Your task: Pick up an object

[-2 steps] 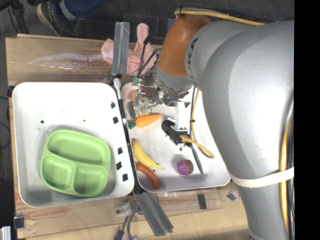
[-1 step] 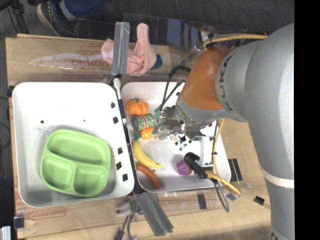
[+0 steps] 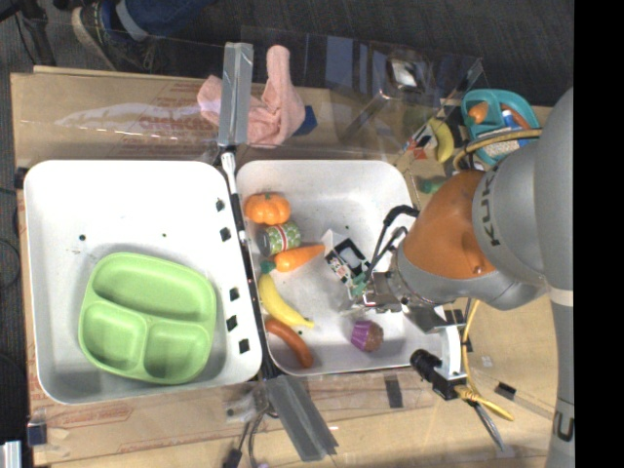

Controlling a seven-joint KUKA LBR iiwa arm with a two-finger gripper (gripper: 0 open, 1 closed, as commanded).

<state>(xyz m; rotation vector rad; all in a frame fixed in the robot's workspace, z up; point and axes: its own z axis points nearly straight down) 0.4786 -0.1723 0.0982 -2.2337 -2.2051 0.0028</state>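
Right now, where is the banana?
The banana lies in the right bin, near its left wall, between the carrot above and the sausage below.

The grey arm enters from the frame's right edge, its orange band at centre right, and the gripper reaches leftward just right of the frame's centre.

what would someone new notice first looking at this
The bright green divided tray fills much of the left bin and draws the eye first. Next comes the grey arm with its orange band, reaching from the right over the right bin. Along that bin's left side lies a cluster of toy food: a small pumpkin, a carrot and a banana.
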